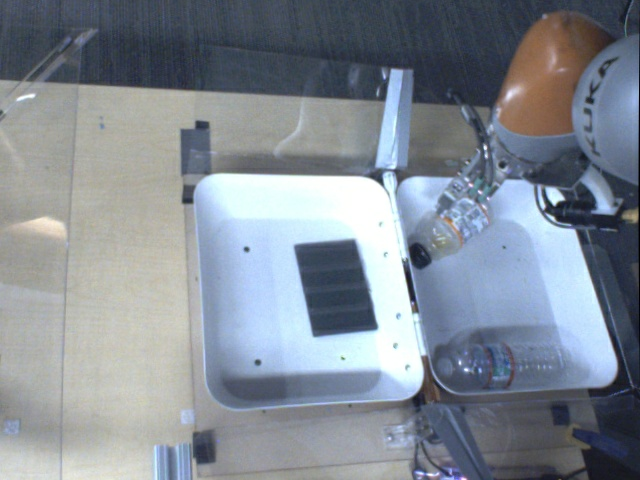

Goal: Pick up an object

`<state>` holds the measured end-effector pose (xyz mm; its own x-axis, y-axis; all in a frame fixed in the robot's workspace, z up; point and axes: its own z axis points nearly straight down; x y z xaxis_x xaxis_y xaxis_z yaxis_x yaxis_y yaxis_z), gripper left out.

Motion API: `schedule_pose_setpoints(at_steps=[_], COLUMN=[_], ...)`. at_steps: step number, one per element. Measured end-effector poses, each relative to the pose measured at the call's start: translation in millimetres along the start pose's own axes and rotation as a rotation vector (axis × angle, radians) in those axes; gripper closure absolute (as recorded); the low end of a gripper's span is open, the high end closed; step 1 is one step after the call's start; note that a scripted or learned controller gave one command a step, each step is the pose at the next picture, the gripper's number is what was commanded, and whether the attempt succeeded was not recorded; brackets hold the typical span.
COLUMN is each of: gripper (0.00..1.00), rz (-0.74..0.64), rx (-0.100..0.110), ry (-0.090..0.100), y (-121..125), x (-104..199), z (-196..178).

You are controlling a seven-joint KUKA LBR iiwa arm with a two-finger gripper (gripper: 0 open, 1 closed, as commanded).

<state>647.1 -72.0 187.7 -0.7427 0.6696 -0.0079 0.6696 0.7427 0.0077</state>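
Observation:
A small clear bottle (pixel 441 234) with a black cap and an orange label hangs tilted over the left part of the right bin (pixel 560 278), cap pointing down-left. My gripper (pixel 468 212) reaches in from the upper right and is shut on the bottle's upper end. Along the near wall of the right bin lies a larger clear plastic bottle (pixel 500 361) on its side. A black ribbed rectangular block (pixel 335 287) rests flat in the middle of the left bin (pixel 230 268).
The orange-banded arm (pixel 550 68) stands over the right bin's far right corner, with a black cable (pixel 575 213) beside it. A metal post (pixel 394 118) rises behind the seam between the bins. The wooden bench (pixel 100 268) stretches to the left.

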Motion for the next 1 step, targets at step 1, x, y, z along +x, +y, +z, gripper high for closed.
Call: schedule_pose_setpoints(at_steps=[1], gripper=[0.00], rz=[0.000], rx=[0.000], ry=[0.000], y=[-0.1], x=[0.0], z=[0.1])
